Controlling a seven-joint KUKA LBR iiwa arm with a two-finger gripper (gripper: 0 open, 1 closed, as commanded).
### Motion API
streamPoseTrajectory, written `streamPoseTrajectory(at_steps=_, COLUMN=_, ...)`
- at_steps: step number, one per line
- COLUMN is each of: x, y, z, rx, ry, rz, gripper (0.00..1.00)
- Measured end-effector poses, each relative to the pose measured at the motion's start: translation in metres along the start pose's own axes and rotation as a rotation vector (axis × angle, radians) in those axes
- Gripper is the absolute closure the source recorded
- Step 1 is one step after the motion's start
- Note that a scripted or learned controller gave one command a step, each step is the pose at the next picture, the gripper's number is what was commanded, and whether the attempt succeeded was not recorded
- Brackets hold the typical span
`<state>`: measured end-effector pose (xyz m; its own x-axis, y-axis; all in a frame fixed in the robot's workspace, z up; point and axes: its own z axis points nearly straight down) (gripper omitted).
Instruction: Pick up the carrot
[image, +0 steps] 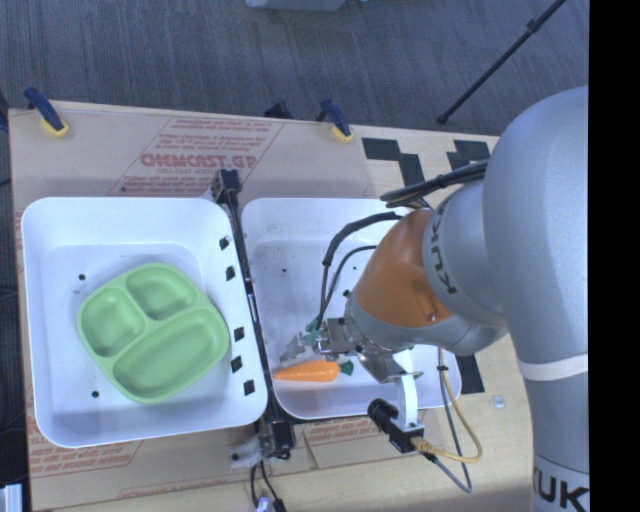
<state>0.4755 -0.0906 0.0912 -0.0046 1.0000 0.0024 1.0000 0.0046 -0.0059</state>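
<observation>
Reached in from the right over the right-hand white bin (300, 225). Hung with gripper (312, 345) low near that bin's front wall; spread of the claw impossible to tell. Lay just below the claw: carrot (306, 373), long axis left-right, green end rightward, ungripped.

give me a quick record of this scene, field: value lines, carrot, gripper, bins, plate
carrot: orange carrot lying flat near the front edge of the right bin, green end toward the arm
gripper: gripper low over the right bin, just above the carrot; a grasp cannot be confirmed
right bin: white bin holding the carrot
left bin: white bin holding the plate
plate: green divided plate, three compartments
arm: grey with orange band, reaching in from the right
</observation>
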Motion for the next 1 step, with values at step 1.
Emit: streamPoseTrajectory(at_steps=1, x=0.0001, y=0.0003, z=-0.0099, rx=0.002, ry=0.001, rz=-0.003, gripper=1.00)
